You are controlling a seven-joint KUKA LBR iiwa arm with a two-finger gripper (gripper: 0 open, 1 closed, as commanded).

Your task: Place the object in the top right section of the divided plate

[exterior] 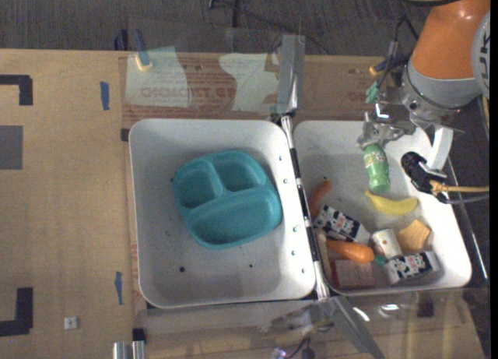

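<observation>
On the tan worktop (62, 217), two white bins sit side by side; the teal divided plate (226, 198) lies in the left bin (156, 272). Above the right bin's (455, 264) far edge, the fingers (379, 133) clamp a green bottle (377, 167).

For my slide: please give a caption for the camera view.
Gripper holds a green bottle above the right bin; teal divided plate waits left.

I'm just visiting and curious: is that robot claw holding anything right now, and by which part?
Yes. The gripper holds a small green bottle by its top end; the bottle hangs below it over the right bin.
</observation>
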